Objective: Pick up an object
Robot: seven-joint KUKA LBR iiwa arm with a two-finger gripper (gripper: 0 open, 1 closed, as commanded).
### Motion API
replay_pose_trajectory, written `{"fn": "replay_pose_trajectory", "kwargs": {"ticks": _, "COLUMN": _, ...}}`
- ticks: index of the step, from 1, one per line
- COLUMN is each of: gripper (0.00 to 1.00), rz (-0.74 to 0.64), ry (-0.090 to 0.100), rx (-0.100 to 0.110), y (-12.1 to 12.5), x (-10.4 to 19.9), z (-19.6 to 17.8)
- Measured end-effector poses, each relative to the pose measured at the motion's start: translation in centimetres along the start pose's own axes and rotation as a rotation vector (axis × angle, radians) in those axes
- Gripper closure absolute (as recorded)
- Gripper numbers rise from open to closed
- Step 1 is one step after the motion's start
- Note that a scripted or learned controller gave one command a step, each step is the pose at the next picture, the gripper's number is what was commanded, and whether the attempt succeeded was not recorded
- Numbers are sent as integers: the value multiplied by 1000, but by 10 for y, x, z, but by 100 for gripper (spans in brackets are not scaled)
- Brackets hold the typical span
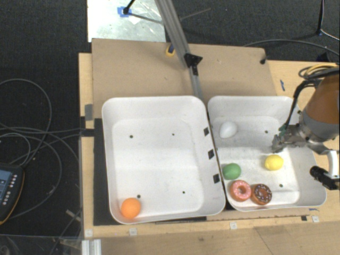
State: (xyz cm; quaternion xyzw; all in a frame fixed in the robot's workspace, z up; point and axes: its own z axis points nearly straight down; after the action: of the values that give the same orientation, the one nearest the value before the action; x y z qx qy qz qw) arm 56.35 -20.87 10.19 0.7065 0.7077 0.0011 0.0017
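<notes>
So my gripper point(278, 142) is hanging over the right bin point(249, 108), just up and a touch right of the yellow ball point(274, 162), close but apart from it. Honestly can't tell how it's set from this angle. Further left sit a green ball point(231, 170), a pink donut point(240, 190) touching a chocolate donut point(261, 194), and a white egg-shaped thing point(228, 129). An orange ball point(130, 208) sits alone in the left bin point(154, 108).

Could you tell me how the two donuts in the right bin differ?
The pink donut has light pink icing; the brown donut has dark chocolate-coloured icing. The pink donut lies left, nearer the green ball; the brown one lies right. Both are ring-shaped, lie flat, and sit side by side.
</notes>
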Motion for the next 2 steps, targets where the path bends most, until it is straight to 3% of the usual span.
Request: {"fn": "replay_pose_trajectory", "kwargs": {"ticks": 2, "gripper": 100, "rz": -3, "ry": -2, "rx": -3, "y": -6, "x": 1, "z": -103}}
